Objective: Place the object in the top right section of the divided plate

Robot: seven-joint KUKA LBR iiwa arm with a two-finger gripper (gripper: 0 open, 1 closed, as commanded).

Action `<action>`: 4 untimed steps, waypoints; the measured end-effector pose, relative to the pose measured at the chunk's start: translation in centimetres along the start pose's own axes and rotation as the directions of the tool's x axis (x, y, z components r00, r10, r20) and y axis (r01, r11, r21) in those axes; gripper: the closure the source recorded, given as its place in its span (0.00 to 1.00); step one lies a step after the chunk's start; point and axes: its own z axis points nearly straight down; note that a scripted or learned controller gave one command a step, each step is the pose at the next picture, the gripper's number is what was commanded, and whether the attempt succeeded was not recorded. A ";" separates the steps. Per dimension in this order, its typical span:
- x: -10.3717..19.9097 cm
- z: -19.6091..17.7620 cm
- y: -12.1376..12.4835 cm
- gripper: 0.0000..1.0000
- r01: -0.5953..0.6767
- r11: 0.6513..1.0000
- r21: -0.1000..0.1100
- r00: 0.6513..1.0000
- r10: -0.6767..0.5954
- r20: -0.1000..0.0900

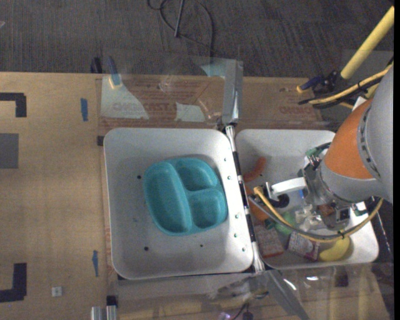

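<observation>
Divided plate centred left bin, bare floor all round.

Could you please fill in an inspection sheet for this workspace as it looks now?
Surface: wooden bench bearing two white bins, left bin and right bin.
Job's things: teal divided plate in the left bin, all sections bare; no object carried over yet.
Clutter: right bin holds a banana, an orange item and small packets.
Grippers: tool low over the right bin's items; finger state unclear.
Cables: yellow cable looping by the tool; black cable on the floor.
Surroundings: clear panel behind the bins, blue tape marks, dark carpet.
</observation>
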 end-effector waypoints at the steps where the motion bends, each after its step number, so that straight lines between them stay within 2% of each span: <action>1: 1.2 6.5 3.8 1.00 -0.007 1.000 -0.001 1.000 0.007 -0.002; 2: -0.2 0.0 1.3 1.00 0.126 0.992 -0.003 0.992 -0.126 -0.003; 3: 7.6 -2.3 -3.1 1.00 0.253 0.967 -0.003 0.967 -0.254 -0.004; 4: 4.0 0.0 -8.3 1.00 0.429 0.903 0.000 0.903 -0.429 0.000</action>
